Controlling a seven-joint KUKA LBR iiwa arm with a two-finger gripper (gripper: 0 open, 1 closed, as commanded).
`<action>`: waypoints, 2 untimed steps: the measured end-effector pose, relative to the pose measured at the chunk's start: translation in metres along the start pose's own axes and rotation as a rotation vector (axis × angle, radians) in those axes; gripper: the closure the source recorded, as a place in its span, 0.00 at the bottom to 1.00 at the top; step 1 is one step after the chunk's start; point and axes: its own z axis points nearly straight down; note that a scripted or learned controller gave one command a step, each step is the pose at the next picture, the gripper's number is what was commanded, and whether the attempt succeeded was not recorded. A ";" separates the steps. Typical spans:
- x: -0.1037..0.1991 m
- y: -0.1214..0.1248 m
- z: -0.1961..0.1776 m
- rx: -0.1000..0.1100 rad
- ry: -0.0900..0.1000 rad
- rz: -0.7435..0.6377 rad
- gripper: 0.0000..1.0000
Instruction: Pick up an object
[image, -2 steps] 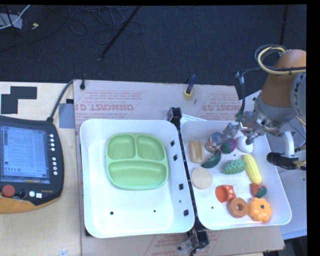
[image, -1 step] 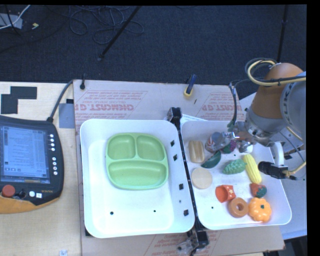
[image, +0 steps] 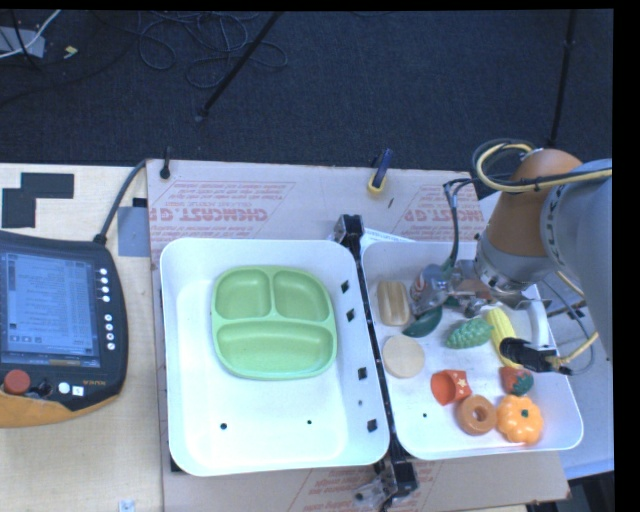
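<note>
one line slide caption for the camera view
KUKA arm's gripper low over toy food in the right bin; green divided plate in the left bin.

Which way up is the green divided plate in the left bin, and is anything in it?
Right side up and empty: the green divided plate lies flat in the left bin with all three compartments facing up, showing bare green.

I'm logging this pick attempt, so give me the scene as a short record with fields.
left bin: green divided plate
right bin: toy bread, round beige disc, green pinecone-like toy, corn cob, red cup, doughnut, orange pumpkin
gripper: low over the right bin's upper part, beside the bread
grasp: cannot tell
</note>
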 end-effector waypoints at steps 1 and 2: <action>0.000 0.001 -0.012 -0.001 0.000 0.000 1.00; 0.000 0.005 -0.055 -0.008 -0.002 0.000 1.00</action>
